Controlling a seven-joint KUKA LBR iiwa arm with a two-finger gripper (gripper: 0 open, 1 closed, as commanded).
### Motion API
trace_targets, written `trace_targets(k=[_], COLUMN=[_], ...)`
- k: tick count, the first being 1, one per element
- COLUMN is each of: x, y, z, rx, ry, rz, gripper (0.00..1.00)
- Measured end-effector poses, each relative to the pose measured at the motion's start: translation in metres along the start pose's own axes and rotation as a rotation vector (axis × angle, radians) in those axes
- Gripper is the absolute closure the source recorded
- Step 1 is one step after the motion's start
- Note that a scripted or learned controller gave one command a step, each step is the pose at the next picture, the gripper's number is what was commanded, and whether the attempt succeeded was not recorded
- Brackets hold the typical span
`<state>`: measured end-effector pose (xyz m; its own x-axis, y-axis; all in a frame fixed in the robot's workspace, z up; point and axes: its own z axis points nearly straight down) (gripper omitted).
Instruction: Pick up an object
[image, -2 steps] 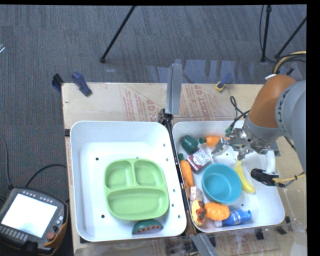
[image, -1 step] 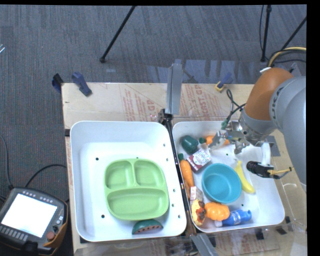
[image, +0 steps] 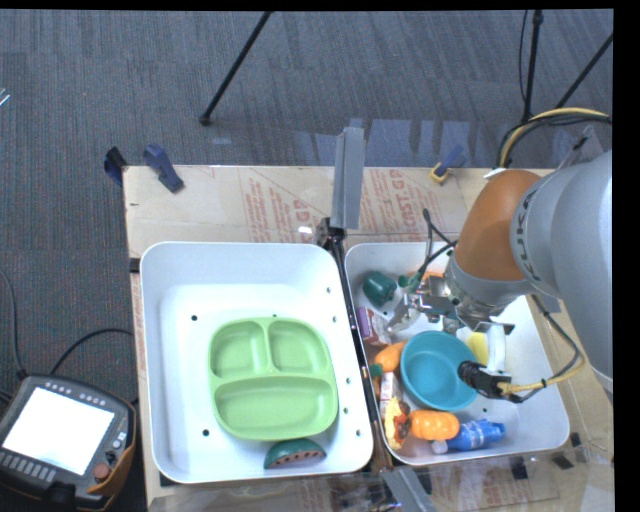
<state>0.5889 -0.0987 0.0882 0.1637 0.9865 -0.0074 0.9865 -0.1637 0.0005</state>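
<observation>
My gripper (image: 420, 303) reaches down into the right bin (image: 553, 400), near its upper middle. It hangs just above the rim of a blue bowl (image: 437, 370) and to the right of a dark teal cup (image: 378, 288). Around the bowl lie an orange toy (image: 433, 426), a blue bottle (image: 477, 435), a yellow piece (image: 478, 347) and an orange piece (image: 388, 356). The arm's orange band (image: 495, 225) and grey wrist hide the bin's upper right part. Nothing is visibly held.
The left bin (image: 165, 300) holds a green divided plate (image: 272, 378) and a small watermelon-slice toy (image: 295, 455) at its front edge. A grey upright post (image: 349, 185) stands behind the gap between the bins. A teach pendant (image: 62, 432) lies on the floor at lower left.
</observation>
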Motion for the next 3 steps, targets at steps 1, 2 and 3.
trace_targets(k=[1, 2, 3], x=[0.0069, 0.0066, 0.0066], y=[-0.0307, -0.0316, -0.0318], z=[-0.0007, -0.0089, -0.0085], rx=[-0.004, 0.002, 0.002], ry=[0.005, 0.007, 0.007], rz=[-0.003, 0.003, 0.004], gripper=[0.00, 1.00, 0.00])
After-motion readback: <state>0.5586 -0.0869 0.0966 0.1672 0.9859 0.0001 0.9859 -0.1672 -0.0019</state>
